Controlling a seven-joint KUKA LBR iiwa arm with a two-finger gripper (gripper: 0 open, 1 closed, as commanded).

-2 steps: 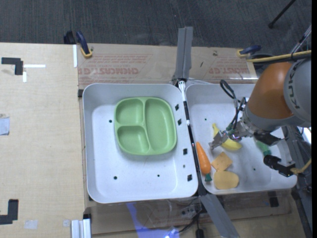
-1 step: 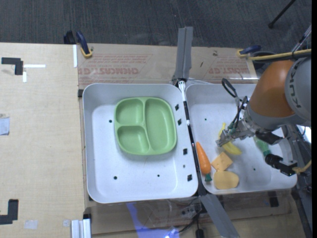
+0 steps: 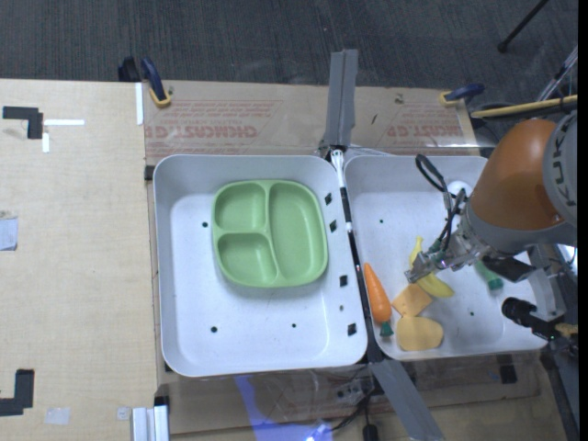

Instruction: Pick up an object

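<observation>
- Fingertips are buried in the wrist's own clutter, so whether they are spread or pressed together cannot be told.
- The gripper [image 3: 430, 266] is set low in the right bin [image 3: 390, 177], over a yellow piece [image 3: 437, 288]; that piece is judged to be the target.
- A carrot [image 3: 375, 292] is lain against the bin's left wall, with an orange wedge [image 3: 411, 300] and a pale yellow lump [image 3: 421, 333] crowded just beside it; a clean grasp is likely hindered.
- A green divided plate [image 3: 271, 232] is kept in the left bin [image 3: 184, 274], well apart.
- Nothing is seen lifted yet.
</observation>
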